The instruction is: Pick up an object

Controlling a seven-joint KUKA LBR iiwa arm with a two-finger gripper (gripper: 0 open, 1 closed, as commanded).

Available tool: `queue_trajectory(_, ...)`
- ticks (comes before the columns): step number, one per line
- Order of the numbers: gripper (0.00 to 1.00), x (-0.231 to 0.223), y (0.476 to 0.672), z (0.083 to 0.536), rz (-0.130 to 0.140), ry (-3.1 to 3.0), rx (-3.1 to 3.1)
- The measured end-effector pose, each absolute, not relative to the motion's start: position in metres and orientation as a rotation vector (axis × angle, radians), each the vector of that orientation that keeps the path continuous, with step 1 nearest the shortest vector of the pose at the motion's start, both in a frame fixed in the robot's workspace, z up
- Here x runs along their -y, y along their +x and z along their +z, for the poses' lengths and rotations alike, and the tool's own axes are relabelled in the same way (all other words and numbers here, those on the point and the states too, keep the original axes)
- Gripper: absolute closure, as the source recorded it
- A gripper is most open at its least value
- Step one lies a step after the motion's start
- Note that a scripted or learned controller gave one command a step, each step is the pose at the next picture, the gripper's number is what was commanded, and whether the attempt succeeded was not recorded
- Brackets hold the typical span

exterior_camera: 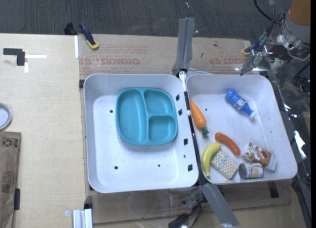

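The right bin [276, 98] holds several small items. A blue bottle [239, 102] lies near its back. An orange carrot [197, 115] rests along the left wall. Toward the front are a red sausage [228, 143], a yellow banana [208, 157], a patterned packet [224, 165], a small can [251, 171] and a printed carton [257, 154]. My gripper [253, 61] hangs above the bin's back right corner, up and to the right of the blue bottle and apart from every item.
A blue divided plate [147, 116] lies in the left bin [94, 138]. A grey post [184, 44] stands behind the wall between the bins. A blue and yellow clamp [89, 36] sits on the cardboard at the back left. Cables [269, 5] trail by the wrist.
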State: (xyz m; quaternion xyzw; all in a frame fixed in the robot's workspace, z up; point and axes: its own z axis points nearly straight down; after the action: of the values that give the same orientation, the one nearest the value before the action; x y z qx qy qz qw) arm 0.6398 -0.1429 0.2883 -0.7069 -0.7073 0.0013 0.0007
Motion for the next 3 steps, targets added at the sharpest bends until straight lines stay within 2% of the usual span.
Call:
queue_trajectory(1,0.0,0.124,0.659,0.164,0.002,-2.243,2.198)
queue_trajectory(2,0.0,0.163,0.644,0.092,0.002,-2.394,2.033)
queue_trajectory(3,1.0,0.164,0.644,0.102,0.002,-2.395,2.033)
